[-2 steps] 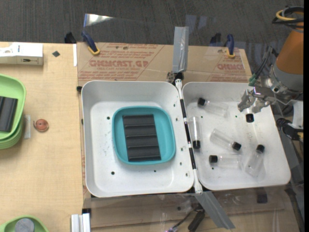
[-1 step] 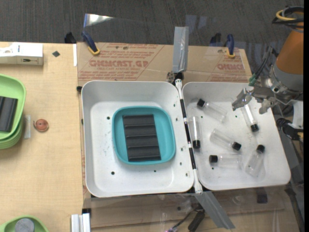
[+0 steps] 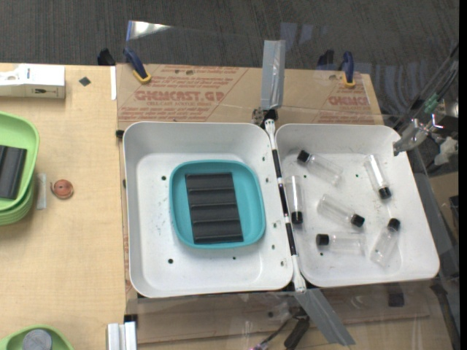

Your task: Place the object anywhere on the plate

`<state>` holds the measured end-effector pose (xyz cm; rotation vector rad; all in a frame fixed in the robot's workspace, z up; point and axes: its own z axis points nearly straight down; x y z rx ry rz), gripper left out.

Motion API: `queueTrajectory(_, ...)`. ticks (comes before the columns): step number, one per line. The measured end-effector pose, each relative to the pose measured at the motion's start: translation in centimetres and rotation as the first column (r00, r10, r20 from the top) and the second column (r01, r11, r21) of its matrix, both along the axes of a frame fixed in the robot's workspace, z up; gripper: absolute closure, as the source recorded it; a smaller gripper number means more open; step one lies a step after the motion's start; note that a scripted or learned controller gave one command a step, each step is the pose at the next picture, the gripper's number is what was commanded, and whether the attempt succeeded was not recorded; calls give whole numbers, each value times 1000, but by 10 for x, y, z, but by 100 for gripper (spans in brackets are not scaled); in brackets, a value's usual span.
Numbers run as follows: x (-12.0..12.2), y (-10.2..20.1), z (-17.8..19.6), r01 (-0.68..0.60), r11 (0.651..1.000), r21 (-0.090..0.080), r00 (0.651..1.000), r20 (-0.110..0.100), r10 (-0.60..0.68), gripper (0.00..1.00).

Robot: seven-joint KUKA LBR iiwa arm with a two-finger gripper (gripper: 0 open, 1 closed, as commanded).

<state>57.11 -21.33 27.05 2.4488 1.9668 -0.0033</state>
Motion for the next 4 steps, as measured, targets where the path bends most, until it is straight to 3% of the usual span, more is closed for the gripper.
queueTrajectory(1,-2,-3,131,-87,996,0,996,-1,87,0)
queueTrajectory(2,49,-2,170,-41,999,0,999,-2,41,0)
queueTrajectory(3,89,-3,169,59,998,0,998,-2,-59,0)
queueTrajectory(4,90,-1,176,53,999,-2,999,-6,-53,100)
